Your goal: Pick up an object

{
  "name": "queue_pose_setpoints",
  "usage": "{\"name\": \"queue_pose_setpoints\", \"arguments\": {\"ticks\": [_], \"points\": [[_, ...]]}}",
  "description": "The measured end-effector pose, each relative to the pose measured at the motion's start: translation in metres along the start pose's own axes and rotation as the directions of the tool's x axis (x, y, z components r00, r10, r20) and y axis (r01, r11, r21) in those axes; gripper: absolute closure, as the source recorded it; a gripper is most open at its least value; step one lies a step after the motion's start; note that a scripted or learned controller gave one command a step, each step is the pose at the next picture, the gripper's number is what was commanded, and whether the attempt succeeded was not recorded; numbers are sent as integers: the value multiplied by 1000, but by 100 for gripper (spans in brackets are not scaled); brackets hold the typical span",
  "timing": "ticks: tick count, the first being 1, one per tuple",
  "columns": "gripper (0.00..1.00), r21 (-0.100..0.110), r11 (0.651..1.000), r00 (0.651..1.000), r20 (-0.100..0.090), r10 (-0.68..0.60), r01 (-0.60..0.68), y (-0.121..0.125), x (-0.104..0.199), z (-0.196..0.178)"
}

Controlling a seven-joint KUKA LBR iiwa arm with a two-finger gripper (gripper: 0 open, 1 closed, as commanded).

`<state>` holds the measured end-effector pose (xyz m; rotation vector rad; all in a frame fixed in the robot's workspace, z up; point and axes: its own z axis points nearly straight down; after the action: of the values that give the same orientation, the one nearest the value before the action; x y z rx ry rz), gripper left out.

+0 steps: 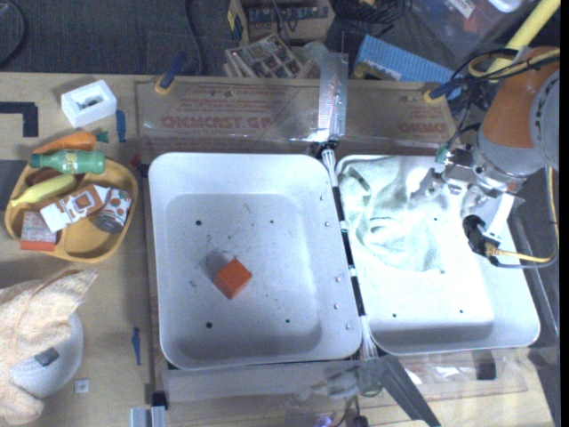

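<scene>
Listing the bench contents, two shallow white bins are recorded side by side. In the left bin (178,185) a single orange block (234,278) is found, lying a little left of centre on the bin floor, well apart from every wall. It is judged to be small, light and stiff, with flat faces and sharp edges; a grip across two opposite flat sides is recommended, taken from directly above, since nothing crowds it. Little risk of crushing is expected, though a corner pinch could let it twist out.

In the right bin (427,318) a pale crumpled cloth (396,216) is noted, spread over the far half. It is judged soft and limp; it would be gathered at a raised fold rather than at a flat stretch, and it may slide or trail when lifted.

The arm (520,114) is entered from the right, with its orange band above the wrist, and the gripper (437,178) is placed over the far right part of the cloth. Whether it is parted or closed, and whether anything is caught in it, cannot be told.

Outside the bins, a yellow bowl (89,243) at the left is catalogued, holding a green bottle (71,161), a banana (40,189) and small printed packets. Lettering on the clear panel (231,118) beyond the bins is seen mirrored and cannot be read with confidence; the packet labels are too small to read.
</scene>
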<state>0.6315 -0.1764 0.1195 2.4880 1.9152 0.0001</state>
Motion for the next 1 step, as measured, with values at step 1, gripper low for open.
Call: {"name": "queue_pose_setpoints", "arguments": {"ticks": [1], "points": [[0,-1,997,997,1,-82,82,10,-22,-44]]}}
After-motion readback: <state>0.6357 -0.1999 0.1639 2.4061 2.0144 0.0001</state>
